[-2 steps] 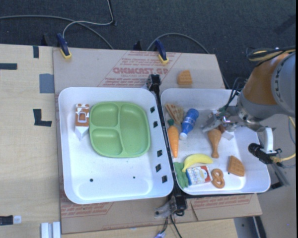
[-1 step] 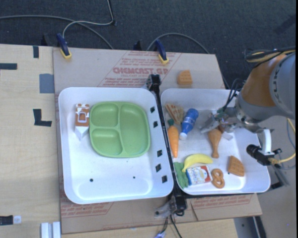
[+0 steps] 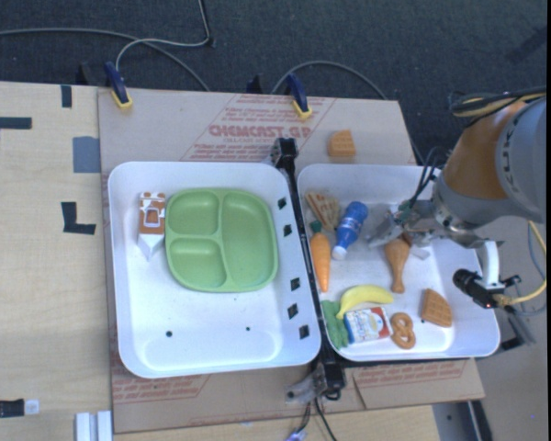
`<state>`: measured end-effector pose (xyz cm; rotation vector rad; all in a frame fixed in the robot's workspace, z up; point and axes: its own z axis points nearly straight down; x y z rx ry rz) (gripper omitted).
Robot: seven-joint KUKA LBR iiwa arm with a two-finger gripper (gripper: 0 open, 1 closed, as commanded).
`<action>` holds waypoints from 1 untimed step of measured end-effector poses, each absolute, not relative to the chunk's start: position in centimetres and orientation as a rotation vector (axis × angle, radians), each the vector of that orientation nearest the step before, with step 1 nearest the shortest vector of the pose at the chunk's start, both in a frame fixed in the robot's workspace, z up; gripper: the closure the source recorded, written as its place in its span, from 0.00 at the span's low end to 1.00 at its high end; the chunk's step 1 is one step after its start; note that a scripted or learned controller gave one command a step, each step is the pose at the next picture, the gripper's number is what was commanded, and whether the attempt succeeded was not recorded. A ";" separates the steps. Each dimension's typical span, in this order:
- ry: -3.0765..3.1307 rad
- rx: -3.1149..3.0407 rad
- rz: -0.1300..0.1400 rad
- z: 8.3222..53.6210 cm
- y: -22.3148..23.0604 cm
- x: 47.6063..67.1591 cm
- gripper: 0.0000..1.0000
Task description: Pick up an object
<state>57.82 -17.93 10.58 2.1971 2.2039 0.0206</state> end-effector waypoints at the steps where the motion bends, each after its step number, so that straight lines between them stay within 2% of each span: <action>1: 2.221 2.219 0.000 8.8 -15.7 56.4 0.00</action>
